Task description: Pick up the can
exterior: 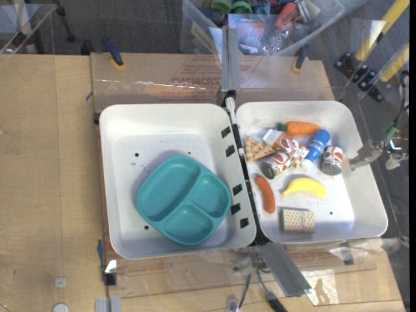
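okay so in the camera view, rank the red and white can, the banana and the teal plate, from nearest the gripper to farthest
1. Red and white can: right bin, closest to the gripper at that bin's right edge.
2. Banana: right bin, lower middle.
3. Teal plate: left bin, farthest.

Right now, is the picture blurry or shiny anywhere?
Camera view: the teal plate and banana look fairly sharp under soft, even light; the clear plastic sheet behind the bins shows pale glare; the gripper at the right bin's edge looks dim and slightly smeared.
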Robot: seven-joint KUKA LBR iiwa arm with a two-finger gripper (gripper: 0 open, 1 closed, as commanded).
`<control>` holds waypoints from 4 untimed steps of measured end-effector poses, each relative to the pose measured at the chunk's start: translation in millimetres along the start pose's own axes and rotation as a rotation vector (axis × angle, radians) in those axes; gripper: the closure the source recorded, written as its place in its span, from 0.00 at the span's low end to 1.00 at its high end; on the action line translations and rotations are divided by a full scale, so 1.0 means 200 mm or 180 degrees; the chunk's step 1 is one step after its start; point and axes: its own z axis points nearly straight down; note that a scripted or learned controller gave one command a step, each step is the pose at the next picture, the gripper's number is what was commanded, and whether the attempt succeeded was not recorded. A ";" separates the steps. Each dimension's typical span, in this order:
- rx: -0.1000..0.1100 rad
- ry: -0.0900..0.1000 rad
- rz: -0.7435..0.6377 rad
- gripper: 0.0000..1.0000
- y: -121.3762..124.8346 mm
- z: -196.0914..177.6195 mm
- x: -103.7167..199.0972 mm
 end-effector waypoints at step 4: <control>-0.0069 0.0051 -0.0248 0.00 0.37 0.89 -0.05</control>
